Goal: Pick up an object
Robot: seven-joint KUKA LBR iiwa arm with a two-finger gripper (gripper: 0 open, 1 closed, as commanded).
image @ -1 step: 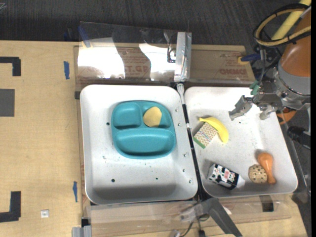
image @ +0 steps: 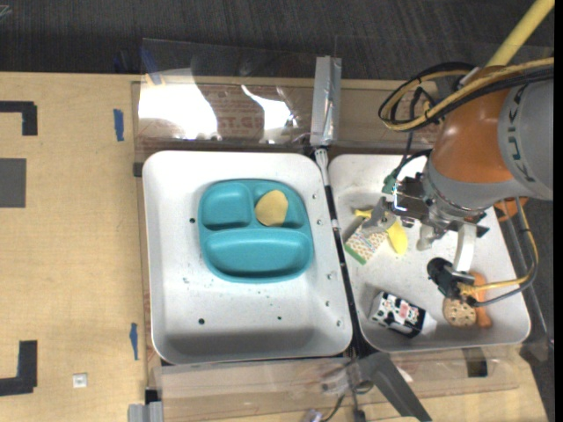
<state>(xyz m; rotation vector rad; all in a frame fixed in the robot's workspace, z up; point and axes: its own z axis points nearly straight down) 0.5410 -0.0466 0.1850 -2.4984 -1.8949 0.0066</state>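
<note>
One arm (image: 493, 148) reaches from the table's right edge over the right bin (image: 519, 319), wrist bent down — its tool (image: 400, 222) among small objects, opening impossible to tell.

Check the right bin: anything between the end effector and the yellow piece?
Nothing visible. The end effector hangs right over the yellow piece in the right bin; a green card lies just beside it, to the view's left, close enough to get nudged.
</note>
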